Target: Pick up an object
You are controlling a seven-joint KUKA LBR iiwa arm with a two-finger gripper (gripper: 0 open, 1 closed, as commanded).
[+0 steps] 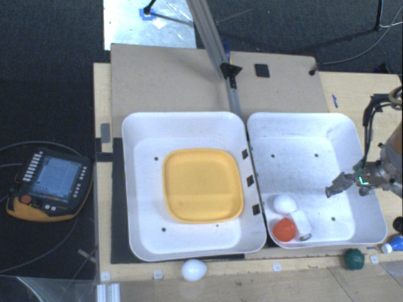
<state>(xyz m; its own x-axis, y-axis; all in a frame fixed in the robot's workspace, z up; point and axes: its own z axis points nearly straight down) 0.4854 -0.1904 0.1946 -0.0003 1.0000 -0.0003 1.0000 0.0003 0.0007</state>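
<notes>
In the right bin (315, 137), near its front left corner, lie a white egg-shaped object (284, 204), a red-orange ball (286, 229) and a small white cup-like piece (301, 224) beside the ball. A yellow square plate (203, 185) rests in the left bin (145, 168). My gripper (343, 184) hangs over the right side of the right bin, well to the right of the egg and ball, with a green light on the wrist behind it. Nothing is seen between its fingers.
A white egg (194, 270) lies on the bench in front of the left bin. A dark green ball (354, 258) and a blue-white item (390, 246) sit off the right bin's front right corner. A teach pendant (49, 184) lies on the floor at left.
</notes>
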